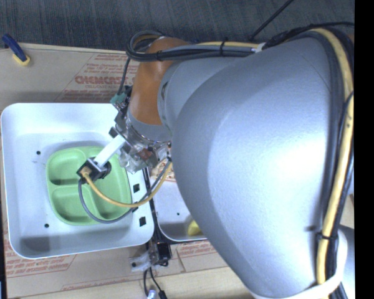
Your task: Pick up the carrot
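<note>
At far left, near the top, a blue thing (pixel 12 47) with a yellow end is lying on the cardboard (pixel 81 80) that is running under both bins. The left bin (pixel 12 167) is sitting on this cardboard and is holding a green plate (pixel 65 167), divided into compartments, lying flat on the bin's floor towards its right side. Nothing is showing on the bare parts of the plate.

The gripper (pixel 137 157) is hanging over the right edge of the plate, close to the left bin's right wall. Its parts are blurring together from this angle, so whether it is wide, narrow or holding anything cannot be told. Above it, the orange band (pixel 146 92) is showing at the wrist.

The right bin (pixel 174 226) is lying mostly under the arm (pixel 255 167), which is reaching in from the right and covering nearly all of that bin. A small yellow thing (pixel 194 229) is peeking out at the arm's lower edge, inside the right bin; it is too small to identify.

The carrot's place cannot be told from this view
</note>
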Controlling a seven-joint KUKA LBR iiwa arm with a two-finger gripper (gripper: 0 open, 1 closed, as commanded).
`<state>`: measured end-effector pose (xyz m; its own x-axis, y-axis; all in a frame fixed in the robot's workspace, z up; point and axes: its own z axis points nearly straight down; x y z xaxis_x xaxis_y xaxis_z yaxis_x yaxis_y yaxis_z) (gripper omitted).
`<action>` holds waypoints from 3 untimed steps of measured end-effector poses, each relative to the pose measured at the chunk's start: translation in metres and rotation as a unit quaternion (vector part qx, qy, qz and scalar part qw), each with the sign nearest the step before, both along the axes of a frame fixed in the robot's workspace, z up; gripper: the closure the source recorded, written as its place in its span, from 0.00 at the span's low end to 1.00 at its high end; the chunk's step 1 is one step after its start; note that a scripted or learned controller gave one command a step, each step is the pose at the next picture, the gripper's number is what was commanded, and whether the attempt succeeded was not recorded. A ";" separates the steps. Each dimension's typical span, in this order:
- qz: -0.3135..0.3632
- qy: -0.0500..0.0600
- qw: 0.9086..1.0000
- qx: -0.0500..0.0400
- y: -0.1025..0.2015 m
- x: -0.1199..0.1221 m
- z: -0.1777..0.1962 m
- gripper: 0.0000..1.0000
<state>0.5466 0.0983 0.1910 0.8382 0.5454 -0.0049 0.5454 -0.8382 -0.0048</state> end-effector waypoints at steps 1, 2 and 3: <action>0.129 0.000 0.992 0.001 -0.089 -0.012 0.000 1.00; 0.158 -0.002 0.987 0.000 -0.131 0.007 0.000 1.00; 0.323 -0.002 0.946 0.001 -0.191 0.052 -0.063 1.00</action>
